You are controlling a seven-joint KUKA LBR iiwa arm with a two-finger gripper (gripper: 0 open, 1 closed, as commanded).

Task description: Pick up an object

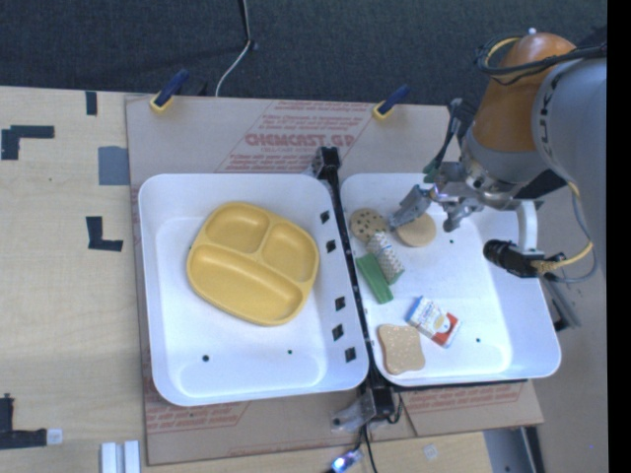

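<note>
White right bin (513,348): gripper (430,213) over tan disc (418,232) near divider.

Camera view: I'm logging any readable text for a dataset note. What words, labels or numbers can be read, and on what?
Red print on the cardboard sheet under the bins: too blurred to read.
Print on the small carton in the right bin: too small to read.
No other text shows.

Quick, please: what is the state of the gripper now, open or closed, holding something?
Gripper: open, holding nothing, above the round tan cookie in the right bin.
</note>
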